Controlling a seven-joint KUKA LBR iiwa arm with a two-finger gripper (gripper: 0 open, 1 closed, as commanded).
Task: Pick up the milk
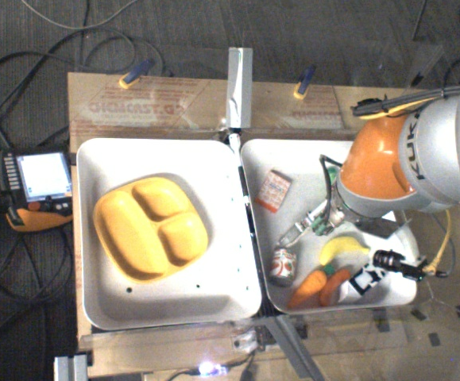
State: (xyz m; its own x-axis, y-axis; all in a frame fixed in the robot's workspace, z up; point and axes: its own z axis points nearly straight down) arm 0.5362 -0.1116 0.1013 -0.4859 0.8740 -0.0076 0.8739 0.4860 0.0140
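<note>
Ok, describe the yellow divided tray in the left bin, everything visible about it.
The yellow tray lies flat in the left bin, turned at an angle to the bin's walls. It looks like smooth moulded plastic, with rounded corners and three shallow compartments: one long one along its lower-left side and two smaller ones toward the upper right. The compartments hold nothing. It rests on the bin floor near the middle, apart from the walls, and nothing else touches it.
</note>
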